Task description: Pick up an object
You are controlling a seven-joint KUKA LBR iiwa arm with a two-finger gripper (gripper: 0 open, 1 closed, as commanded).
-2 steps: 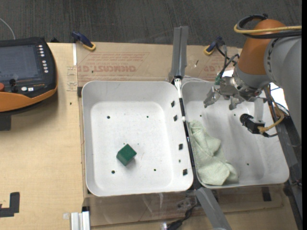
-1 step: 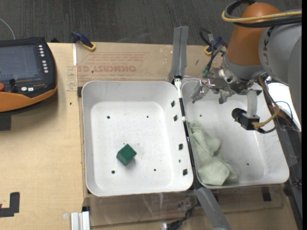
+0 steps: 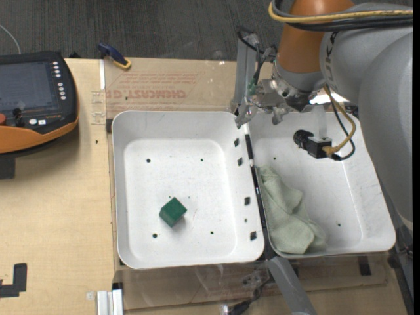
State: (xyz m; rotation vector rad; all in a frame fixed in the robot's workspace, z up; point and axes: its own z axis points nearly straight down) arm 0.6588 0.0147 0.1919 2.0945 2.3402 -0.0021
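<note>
A robotics lab: an industrial arm, a teach pendant (orange-edged) on the tabletop, carpet floor beneath.

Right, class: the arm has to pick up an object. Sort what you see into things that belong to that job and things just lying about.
Belongs to the job:
gripper
green cube in the left-hand bin
pale cloth in the right-hand bin

Just lying about:
control tablet
blue-and-yellow clamp
cardboard sheet
</note>
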